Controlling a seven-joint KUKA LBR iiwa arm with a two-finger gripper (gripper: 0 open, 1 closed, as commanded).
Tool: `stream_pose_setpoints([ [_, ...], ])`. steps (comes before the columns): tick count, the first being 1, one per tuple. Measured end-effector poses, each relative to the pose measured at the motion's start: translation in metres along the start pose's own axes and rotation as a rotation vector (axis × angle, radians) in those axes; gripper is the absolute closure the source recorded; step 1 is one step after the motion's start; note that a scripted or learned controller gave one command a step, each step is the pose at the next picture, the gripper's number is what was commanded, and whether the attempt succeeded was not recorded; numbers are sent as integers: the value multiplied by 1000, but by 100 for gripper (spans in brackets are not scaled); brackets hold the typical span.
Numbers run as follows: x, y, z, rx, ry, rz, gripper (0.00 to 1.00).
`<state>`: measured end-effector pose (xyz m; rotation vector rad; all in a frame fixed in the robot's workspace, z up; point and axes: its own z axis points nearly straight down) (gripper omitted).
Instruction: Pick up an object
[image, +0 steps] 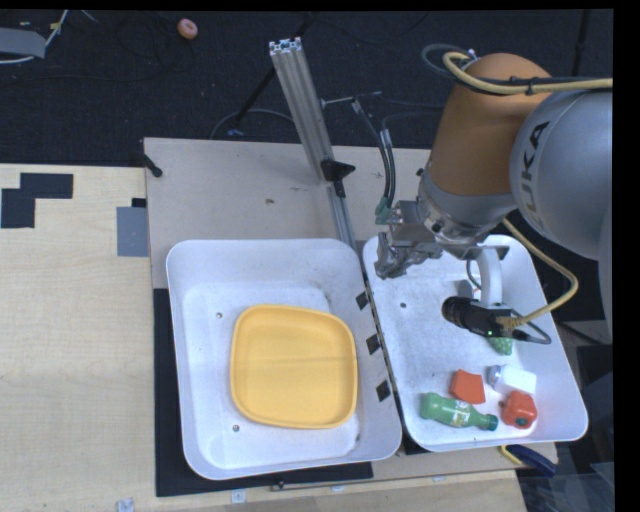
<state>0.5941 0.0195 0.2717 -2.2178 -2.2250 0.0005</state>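
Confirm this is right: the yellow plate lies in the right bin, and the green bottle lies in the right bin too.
Wrong on the plate. The camera view shows the yellow plate in the left bin; the green bottle does lie in the right bin.

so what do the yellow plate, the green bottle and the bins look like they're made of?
Yellow plate: probably moulded plastic, matte, with even colour and soft rounded corners. Green bottle: likely plastic, slightly glossy; too small to be sure. Left bin and right bin: white, thin-walled, faintly speckled, dull; plastic or foam, can't tell which.
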Motion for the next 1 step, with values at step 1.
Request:
stream_pose_setpoints([
  [1, 51, 18, 3, 1, 0, 1, 100],
])
